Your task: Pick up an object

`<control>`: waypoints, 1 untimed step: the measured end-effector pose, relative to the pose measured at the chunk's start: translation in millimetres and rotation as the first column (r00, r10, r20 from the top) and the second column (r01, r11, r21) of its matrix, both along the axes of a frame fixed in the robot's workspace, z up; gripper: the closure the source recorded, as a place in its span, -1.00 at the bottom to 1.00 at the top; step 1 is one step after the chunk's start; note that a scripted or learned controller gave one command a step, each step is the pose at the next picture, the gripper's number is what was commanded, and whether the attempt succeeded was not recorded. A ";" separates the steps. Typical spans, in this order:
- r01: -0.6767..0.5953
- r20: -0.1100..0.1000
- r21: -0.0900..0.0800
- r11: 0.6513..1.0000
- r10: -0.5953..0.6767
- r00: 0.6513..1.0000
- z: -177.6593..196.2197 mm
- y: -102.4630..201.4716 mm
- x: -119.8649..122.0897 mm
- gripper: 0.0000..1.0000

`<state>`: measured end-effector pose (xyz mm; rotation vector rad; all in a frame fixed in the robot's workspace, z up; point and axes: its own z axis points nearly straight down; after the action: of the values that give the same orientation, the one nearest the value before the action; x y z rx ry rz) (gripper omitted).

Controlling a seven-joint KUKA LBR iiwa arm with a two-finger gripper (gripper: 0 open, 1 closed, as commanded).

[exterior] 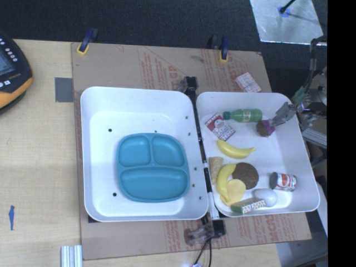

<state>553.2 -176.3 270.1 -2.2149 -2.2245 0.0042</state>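
Purple object just beside gripper

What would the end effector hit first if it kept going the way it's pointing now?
Probably the small purple object. The end effector points down and toward the picture's left in the right bin, and that object lies just past its tip. Height above it is unclear from this slanted view.

Gripper: slim grey metal fingers w/ a green patch nr their base, grey hardware behind.
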 end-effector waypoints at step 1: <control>-0.004 -0.002 -0.002 1.000 0.004 1.000 -102.6 -35.7 91.5 -1.00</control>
<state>644.8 -212.0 167.5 -2.2107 -2.2295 0.0089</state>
